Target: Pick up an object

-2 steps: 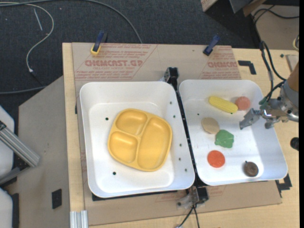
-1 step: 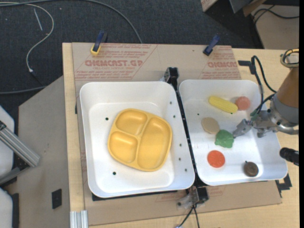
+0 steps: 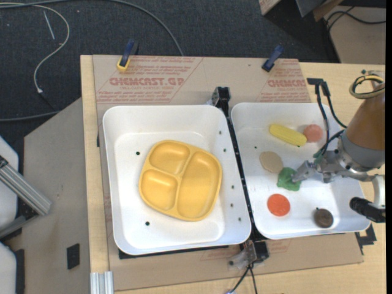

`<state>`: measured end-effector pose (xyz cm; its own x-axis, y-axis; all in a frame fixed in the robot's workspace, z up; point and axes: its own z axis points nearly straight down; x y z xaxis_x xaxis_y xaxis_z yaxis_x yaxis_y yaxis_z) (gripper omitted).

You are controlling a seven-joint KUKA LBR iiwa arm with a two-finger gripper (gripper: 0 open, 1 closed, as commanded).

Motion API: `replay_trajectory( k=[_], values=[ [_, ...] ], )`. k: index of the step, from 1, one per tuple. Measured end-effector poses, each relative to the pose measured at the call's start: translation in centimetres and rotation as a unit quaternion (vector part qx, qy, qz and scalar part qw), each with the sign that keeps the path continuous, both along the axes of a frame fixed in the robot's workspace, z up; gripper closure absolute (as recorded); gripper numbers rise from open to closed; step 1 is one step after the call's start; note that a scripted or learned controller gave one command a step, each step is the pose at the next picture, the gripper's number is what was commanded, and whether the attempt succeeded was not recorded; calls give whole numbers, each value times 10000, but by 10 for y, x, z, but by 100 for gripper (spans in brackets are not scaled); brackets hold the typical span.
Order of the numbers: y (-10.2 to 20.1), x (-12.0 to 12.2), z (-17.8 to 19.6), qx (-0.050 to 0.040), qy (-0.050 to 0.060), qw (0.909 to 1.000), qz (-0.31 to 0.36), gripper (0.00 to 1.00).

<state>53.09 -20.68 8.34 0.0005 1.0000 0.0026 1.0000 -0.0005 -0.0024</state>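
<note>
Two shallow white bins sit side by side on a bench covered with printed cardboard; the left bin (image 3: 116, 164) holds a yellow divided plate (image 3: 180, 179) lying flat near its middle, three compartments facing up; the right bin (image 3: 257, 118) holds the loose objects. The arm (image 3: 367, 127) reaches in from the right, its orange band above the grey wrist, and the gripper (image 3: 298, 175) points left and down into the right bin; its tip lies at the right edge of a green object (image 3: 286, 179), touching or just over it; whether the gripper is spread or closed, and whether anything is between its tips, cannot be told from this angle.

Just beyond the green object, to its left, lies a tan rounded piece (image 3: 271, 161); farther back sits a yellow banana-like object (image 3: 287, 135), with a pink round item (image 3: 313, 133) just beside its right end; nearer the front, an orange-red disc (image 3: 278, 204) rests on the bin floor, apart from the green object; a dark brown lump (image 3: 323, 216) lies near the front right corner, below the wrist.

Two blue clamps (image 3: 127, 54) (image 3: 273, 57) grip the far edge of the cardboard; a black clip (image 3: 221, 94) sits where the bins meet at the far side.
</note>
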Motion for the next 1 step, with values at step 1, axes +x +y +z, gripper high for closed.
replay_trajectory(
  k=[1],
  values=[
    [0,2,15,-7,-38,10000,7,100]
  ],
)
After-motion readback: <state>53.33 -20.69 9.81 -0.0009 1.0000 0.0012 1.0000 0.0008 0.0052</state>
